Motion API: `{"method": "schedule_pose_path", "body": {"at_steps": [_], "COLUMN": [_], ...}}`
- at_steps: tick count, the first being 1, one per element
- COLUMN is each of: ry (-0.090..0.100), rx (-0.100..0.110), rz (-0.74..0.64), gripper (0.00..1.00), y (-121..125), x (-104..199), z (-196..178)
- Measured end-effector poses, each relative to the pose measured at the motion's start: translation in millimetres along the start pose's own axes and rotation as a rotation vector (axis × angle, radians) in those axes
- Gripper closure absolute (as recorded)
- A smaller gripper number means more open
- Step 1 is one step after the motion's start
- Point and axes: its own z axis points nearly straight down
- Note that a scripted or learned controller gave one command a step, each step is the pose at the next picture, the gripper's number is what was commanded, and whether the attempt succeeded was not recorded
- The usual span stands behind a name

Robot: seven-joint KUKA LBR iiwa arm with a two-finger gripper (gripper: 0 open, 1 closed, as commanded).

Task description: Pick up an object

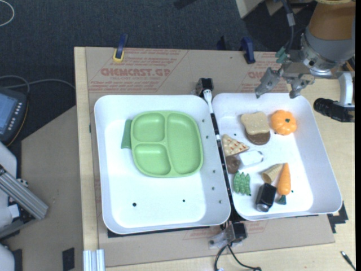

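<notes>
Gripper (280, 83) is hanging over the far rim of the right bin (321, 145), fingers spread wide with nothing between them, and it is sitting well above the toys. Every candidate is lying in that right bin: a slice of bread (255, 127) and a small orange pumpkin (282, 122) nearest the open fingers, a pizza wedge (233, 145) by the inner wall, a carrot (284, 178) and a black block (265, 196) crowding together toward the near side, a green leafy piece (242, 183) beside them. Trouble is looking likely in a few ways: the pumpkin is round and could be squirting out as the fingers close; the bread is lying flat, so the fingertips could be scraping the floor and sliding over it; the near cluster is packed tight, so a descent there could be nudging neighbours. The green divided plate (167, 144) in the left bin (113, 168) is lying well apart.
</notes>
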Motion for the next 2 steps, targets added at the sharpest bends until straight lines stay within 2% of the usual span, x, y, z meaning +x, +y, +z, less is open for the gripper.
{"method": "schedule_pose_path", "body": {"at_steps": [1,2], "ry": [-0.001,-0.001], "rx": [-0.013,-0.008], "rz": [-0.002,-0.002], "gripper": [0.00,0.00], "y": [1.9,0.3], "x": [0.2,2.7], "z": [-7.5,35.4]}}
